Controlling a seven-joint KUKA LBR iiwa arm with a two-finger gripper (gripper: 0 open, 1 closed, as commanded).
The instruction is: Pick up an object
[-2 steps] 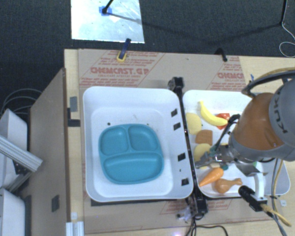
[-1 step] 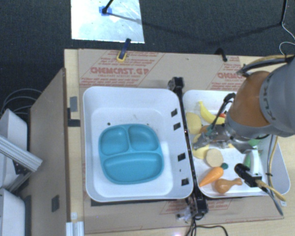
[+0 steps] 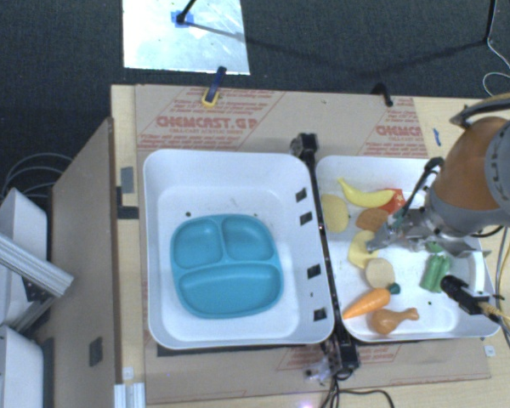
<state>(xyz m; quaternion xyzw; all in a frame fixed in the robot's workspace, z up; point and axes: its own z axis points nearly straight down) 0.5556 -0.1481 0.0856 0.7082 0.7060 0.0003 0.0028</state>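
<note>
Toy foods (image 3: 375, 302) (roughly eight) in right bin (image 3: 467, 325); end effector (image 3: 382, 241) grip state unclear.

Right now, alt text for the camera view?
The arm's gripper hangs low in the right bin among toy foods: banana, carrot, drumstick, green piece. The left bin holds a blue divided plate.

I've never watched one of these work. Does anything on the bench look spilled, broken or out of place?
Nothing stands out. The toy food, such as the banana and carrot, lies loose but inside the right bin, and the blue tray sits flat in the left bin.
</note>
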